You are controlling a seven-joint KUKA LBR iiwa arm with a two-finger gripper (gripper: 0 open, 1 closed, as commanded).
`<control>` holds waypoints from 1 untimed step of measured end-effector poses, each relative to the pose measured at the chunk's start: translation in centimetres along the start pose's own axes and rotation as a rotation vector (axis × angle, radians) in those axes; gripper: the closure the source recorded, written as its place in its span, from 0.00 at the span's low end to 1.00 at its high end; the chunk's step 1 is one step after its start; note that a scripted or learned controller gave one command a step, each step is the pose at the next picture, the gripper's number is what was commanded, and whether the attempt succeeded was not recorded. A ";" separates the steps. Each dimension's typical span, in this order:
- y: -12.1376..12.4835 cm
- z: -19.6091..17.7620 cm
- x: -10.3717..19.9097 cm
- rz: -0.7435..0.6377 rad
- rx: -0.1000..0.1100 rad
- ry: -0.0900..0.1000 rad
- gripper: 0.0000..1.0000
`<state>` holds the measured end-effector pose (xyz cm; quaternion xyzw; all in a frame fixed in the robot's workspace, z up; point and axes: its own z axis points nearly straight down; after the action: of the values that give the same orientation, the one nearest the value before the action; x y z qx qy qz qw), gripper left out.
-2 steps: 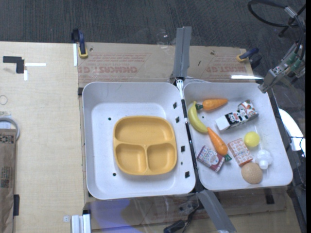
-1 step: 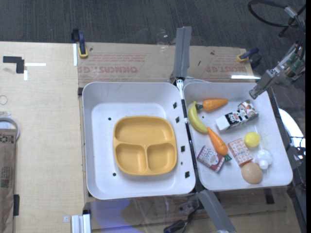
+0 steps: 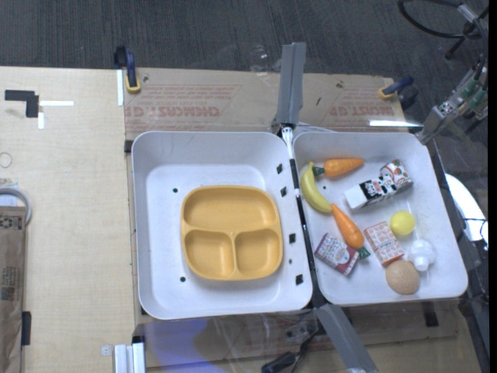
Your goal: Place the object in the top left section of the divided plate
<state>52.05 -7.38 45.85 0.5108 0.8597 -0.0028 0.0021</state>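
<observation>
From my feed I see two white bins side by side on the bench [image 3: 62, 208]. The left bin [image 3: 155, 286] holds a yellow divided plate [image 3: 231, 232] lying flat near its middle, with one wide section along the far side and two smaller sections on the near side. All three sections are bare.

The right bin [image 3: 446, 282] carries the loose items. A banana [image 3: 313, 190] lies near its left wall, and a toy carrot [image 3: 342, 165] sits just beyond it, pointing right. A second carrot [image 3: 347, 225] lies slanted toward the middle. A small milk carton with cow markings [image 3: 378, 185] lies on its side toward the far right. A yellow ball [image 3: 402, 223] sits near the right wall, with a white object [image 3: 420, 253] just below it and a tan egg-shaped item [image 3: 402, 277] at the near corner. Two small printed packets [image 3: 337, 253] [image 3: 382, 242] lie beside the second carrot.

At the upper right, part of the arm's hardware [image 3: 466, 95] sits outside the bins; I cannot tell how the fingers stand.
</observation>
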 end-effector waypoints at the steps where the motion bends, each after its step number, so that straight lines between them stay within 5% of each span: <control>1: -1.0 14.4 7.1 -0.085 0.000 0.007 1.00</control>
<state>47.81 -1.66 31.42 0.4739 0.8806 -0.0011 -0.0008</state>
